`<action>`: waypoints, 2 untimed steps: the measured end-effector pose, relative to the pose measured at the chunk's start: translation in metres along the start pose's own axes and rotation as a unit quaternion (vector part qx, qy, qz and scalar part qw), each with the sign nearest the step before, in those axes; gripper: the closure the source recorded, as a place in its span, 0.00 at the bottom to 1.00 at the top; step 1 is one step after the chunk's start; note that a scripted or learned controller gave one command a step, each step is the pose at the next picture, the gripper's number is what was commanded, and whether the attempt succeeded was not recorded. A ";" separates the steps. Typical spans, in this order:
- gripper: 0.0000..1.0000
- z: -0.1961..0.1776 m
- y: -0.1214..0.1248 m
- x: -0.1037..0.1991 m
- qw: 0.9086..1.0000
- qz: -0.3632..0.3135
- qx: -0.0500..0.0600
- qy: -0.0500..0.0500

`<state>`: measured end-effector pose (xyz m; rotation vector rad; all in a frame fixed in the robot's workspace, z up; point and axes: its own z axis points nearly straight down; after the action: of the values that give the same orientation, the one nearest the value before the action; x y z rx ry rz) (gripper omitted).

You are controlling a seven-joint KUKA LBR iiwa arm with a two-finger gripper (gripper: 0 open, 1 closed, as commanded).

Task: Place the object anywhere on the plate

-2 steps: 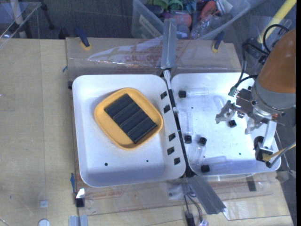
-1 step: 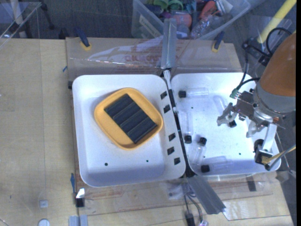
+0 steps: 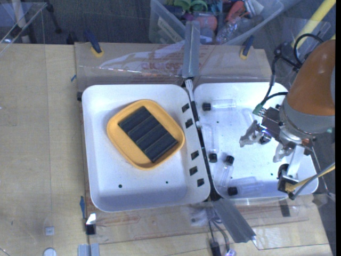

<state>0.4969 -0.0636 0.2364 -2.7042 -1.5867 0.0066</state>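
Observation:
A yellow, rounded-square plate (image 3: 115,134) lies in the left bin (image 3: 101,185). A black ribbed rectangular object (image 3: 148,134) rests flat on the plate, turned diagonally and covering most of its middle. My gripper (image 3: 265,145) hangs over the right bin (image 3: 240,97), well to the right of the plate. It is open, its two fingers spread apart with nothing between them. The grey wrist and orange band rise behind it at the right edge.
Several small clear vials with black caps lie in the right bin, one at the back (image 3: 219,104) and one at the front (image 3: 248,188). A clear tub of colourful items (image 3: 213,7) stands behind the bins. A black-tabbed divider (image 3: 193,143) separates the bins.

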 end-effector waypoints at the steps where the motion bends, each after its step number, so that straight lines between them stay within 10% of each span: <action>1: 0.00 0.004 -0.010 0.008 1.000 -0.010 -0.001 0.000; 2: 0.00 0.002 -0.030 0.016 1.000 -0.012 0.000 0.000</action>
<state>0.4786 -0.0349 0.2346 -2.6858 -1.6188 0.0069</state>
